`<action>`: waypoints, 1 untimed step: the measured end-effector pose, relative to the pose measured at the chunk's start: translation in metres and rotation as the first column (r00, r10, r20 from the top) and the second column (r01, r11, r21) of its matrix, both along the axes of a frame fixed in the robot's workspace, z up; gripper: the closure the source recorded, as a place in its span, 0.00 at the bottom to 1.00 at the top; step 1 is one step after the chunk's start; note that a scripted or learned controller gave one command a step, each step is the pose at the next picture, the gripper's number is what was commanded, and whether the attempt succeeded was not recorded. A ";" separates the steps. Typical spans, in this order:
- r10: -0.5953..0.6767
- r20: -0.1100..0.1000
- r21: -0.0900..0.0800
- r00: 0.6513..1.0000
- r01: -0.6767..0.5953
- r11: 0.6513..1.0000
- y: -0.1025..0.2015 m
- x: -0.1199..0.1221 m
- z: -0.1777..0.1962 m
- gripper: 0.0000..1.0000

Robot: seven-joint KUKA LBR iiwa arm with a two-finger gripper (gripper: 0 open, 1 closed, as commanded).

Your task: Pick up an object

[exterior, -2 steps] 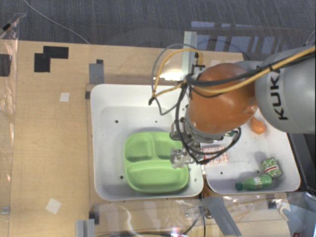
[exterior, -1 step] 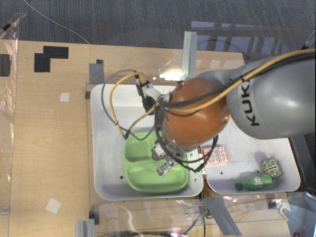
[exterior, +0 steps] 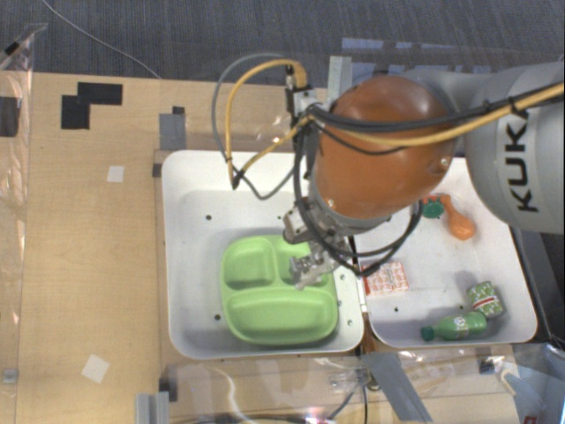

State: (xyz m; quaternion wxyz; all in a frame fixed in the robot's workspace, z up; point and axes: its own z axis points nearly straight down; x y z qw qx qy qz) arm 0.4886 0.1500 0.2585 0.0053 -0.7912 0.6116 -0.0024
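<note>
A green divided tray (exterior: 275, 291) lies in the left white bin (exterior: 190, 237), toward its near right corner. My gripper (exterior: 306, 268) hangs over the tray's upper right compartment, its metal fingers close to or touching the tray rim. The arm's big orange band hides the wrist above it. In the right bin (exterior: 516, 276) lie an orange carrot toy (exterior: 455, 220) with a green top, a red-and-white packet (exterior: 387, 279), a green bottle (exterior: 454, 326) and a small green can (exterior: 485, 298).
The wooden bench (exterior: 79, 237) stretches to the left of the bins. Yellow and black cables (exterior: 238, 113) loop above the left bin's far edge. The arm body covers the far part of both bins.
</note>
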 end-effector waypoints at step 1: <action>0.439 -0.008 -0.004 0.898 -0.439 0.898 -0.032 -0.001 -0.052 1.00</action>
